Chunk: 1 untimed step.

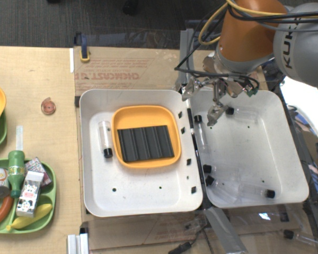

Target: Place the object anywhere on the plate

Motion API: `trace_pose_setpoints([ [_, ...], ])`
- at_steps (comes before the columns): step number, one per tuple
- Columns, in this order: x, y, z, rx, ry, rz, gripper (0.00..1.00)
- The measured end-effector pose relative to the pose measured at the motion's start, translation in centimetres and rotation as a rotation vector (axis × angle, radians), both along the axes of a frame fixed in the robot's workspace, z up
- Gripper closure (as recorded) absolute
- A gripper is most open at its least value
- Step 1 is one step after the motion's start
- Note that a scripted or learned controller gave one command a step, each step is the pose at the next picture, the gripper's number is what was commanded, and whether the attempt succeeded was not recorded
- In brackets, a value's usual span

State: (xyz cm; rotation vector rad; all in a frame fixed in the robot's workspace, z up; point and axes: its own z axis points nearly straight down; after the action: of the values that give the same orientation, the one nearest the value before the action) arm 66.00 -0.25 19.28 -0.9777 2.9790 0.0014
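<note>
Green tray (46, 216) of toy food sits closest, at 8 o'clock on the bench, and is not part of the task.

**Layout**
- Left bin (143, 194): orange plate (146, 110) in the upper half, with a dark ribbed insert (146, 143) on it. A clear vial (104, 136) with a black cap lies at the plate's 9 o'clock, just beside its rim and not on it.
- Right bin (254, 147): a second clear tube (249, 188) lies along the wall at 5 o'clock. Something slim and clear may also lie along the 9 o'clock wall, but it is too faint to confirm.

**Gripper**
- Gripper (214, 115) hangs at 10 o'clock in the right bin, near the divider. Whether it is spread or closed cannot be told from this view, and nothing is visibly held.

**Task status**
- Nothing loose rests on the plate. The pick is judged not yet made.

**Failure risks**
1. Transparent, round targets are hard to locate and likely to roll or slip under contact, so a closing grasp may come up with nothing.
2. A target against a bin wall leaves little room on the wall side, so the gripper may strike the wall or divider.
3. The ribbed insert may let a tube released crosswise roll towards the plate's rim. Release low, along the ribs.
</note>
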Motion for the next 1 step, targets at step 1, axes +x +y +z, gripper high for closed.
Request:
trace_pose_setpoints([
  [1,0.14,-0.08,1.03,0.004,-0.006,-0.006,1.00],
])
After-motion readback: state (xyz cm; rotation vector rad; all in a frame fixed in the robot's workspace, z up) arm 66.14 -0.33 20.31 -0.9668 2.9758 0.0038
